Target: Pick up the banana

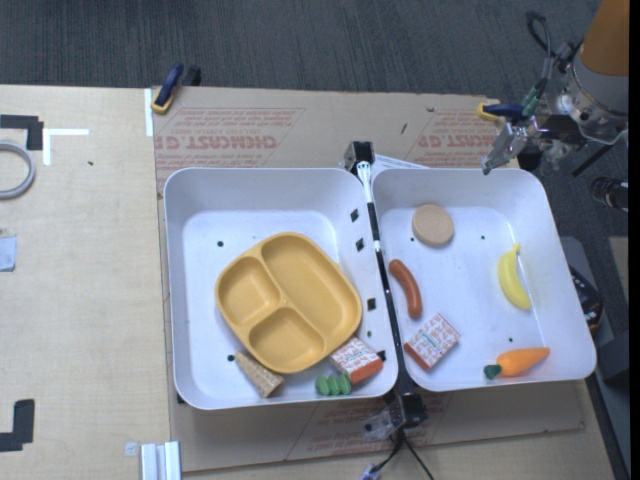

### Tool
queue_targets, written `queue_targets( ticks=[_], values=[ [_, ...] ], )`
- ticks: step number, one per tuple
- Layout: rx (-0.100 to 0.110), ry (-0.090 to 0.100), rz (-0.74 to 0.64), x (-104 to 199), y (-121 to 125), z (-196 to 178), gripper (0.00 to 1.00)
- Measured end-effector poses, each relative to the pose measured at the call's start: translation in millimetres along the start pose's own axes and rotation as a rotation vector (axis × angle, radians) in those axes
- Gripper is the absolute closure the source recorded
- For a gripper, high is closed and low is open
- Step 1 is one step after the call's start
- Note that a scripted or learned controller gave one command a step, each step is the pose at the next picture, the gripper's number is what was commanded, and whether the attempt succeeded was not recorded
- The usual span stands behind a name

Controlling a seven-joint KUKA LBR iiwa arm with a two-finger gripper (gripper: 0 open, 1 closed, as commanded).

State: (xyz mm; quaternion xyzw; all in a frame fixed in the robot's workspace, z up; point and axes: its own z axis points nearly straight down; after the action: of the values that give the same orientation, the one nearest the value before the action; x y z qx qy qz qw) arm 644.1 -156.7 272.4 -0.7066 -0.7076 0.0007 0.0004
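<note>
The yellow banana (514, 279) lies along the right wall of the right bin (470, 193), with its length running toward and away from the camera. My gripper (506, 146) hangs above the bin's far right corner, outside the rim, well behind the banana and apart from it. Nothing shows in the gripper.
The right bin also holds a round tan cookie (433, 225), a sausage (405, 288), a small carton (432, 341) and a carrot (520, 361). The left bin (190, 268) holds a yellow divided plate (288, 301), a cracker (258, 373), a small box (357, 360) and a green item (333, 384).
</note>
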Motion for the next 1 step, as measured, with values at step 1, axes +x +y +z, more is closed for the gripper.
queue_targets(
  ticks=[1],
  values=[
    [-0.001, 0.0, -0.085, -42.2, -53.7, 99.3, 0.0]
  ],
)
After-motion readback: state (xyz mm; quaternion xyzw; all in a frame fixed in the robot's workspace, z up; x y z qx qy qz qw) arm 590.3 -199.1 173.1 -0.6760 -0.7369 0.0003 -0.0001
